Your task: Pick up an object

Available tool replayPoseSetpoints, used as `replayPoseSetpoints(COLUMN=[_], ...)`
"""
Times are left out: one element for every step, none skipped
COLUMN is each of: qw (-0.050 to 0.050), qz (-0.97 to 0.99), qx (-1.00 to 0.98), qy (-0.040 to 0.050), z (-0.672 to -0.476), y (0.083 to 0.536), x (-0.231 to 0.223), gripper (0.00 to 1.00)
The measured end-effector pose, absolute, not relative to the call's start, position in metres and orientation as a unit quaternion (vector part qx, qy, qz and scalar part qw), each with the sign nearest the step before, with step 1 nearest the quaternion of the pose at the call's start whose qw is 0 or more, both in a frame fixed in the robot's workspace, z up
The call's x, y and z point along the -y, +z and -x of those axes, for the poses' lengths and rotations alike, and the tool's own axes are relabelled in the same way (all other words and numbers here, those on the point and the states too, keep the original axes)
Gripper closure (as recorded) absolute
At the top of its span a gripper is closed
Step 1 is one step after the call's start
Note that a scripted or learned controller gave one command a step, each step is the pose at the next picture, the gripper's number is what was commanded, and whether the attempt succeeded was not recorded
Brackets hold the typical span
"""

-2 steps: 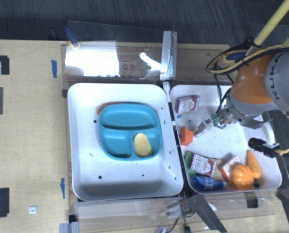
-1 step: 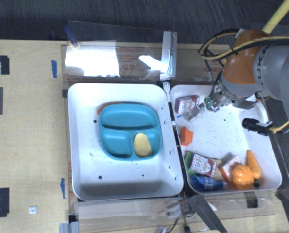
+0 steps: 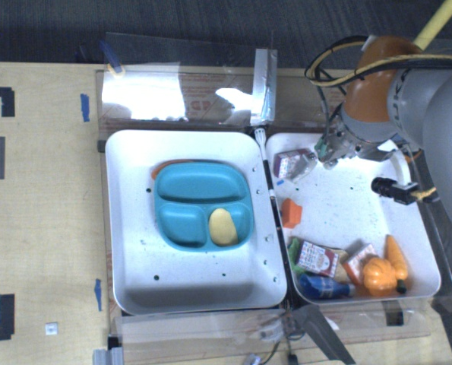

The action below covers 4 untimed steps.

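The hand (image 3: 328,154) is low at the right bin's (image 3: 362,204) far-left corner, touching a silver packet (image 3: 294,163); its spread I cannot tell. This looks like the reach-and-grasp step. Next it should close on the packet, then lift.

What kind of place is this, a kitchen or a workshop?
Most likely a robotics lab bench, not a kitchen. A grey arm with loose cables reaches over two white bins, which hold toy-like food and a blue tray, and blue tape marks sit on the bench.
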State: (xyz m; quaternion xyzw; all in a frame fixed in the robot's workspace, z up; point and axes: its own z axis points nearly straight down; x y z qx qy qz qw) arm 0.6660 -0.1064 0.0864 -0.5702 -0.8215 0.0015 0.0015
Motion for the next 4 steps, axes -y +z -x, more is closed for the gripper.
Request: replayPoseSetpoints(qw=[-0.002,-0.003,0.002,-0.003], qz=[0.554,0.556,0.566,0.566], qx=[0.832,0.831,0.824,0.825], qy=[-0.0009,-0.0016,0.0017,0.0005], z=[-0.582,-0.619,-0.666,-0.668], y=[0.088,0.087,0.086,0.099], x=[0.115,0.109,0.103,0.104], gripper=[0.00,0.00,0.00,1.00])
